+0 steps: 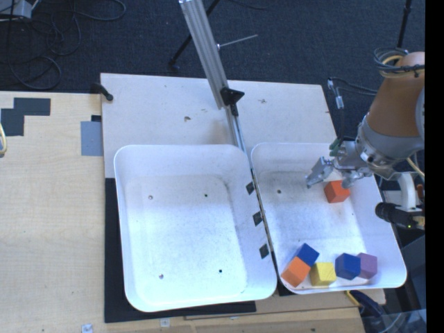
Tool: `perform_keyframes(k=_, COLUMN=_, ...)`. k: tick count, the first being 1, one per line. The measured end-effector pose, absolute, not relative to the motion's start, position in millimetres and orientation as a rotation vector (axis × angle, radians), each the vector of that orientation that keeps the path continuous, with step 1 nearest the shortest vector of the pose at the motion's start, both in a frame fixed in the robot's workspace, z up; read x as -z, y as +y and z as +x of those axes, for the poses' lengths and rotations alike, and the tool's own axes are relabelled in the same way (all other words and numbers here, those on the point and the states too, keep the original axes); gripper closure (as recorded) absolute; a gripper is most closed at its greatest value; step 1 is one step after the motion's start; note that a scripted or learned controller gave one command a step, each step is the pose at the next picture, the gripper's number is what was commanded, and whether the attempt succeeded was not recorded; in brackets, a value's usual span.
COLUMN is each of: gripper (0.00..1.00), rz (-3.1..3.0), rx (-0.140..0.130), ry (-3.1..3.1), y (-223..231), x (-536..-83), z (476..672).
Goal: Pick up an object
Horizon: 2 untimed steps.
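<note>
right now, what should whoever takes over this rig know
Gripper: low in the right bin, beside the orange-red block; nothing is seen held, and I cannot tell how the jaws stand.
Things: that block lies alone in the upper part of the right bin. Five more cluster at its near edge: orange cube, blue cube, yellow cube, dark blue cube, purple cube.
Done: no pick shown.
Left: grasp and lift one object, probably the orange-red block.

Dark carpet floor [291,19] with loose cables [41,40] at upper left. Light wooden bench [48,227] carries a white board [166,109]; a slanted aluminium rail [205,44] rises above it
</note>
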State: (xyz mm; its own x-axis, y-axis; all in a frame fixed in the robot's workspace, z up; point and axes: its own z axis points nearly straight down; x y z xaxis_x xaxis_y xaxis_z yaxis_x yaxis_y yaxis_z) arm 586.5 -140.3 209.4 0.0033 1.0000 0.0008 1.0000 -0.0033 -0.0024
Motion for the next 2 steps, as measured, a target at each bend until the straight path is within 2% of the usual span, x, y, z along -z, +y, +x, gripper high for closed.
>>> perform_keyframes(k=1, gripper=1.00, rz=-2.225, rx=-0.002, ry=-2.214, y=-141.6, x=-219.3, z=586.4)
perform_keyframes(k=2, gripper=0.00, rz=-2.225, rx=-0.002, ry=-2.213, y=-141.6, x=-218.9, z=586.3)
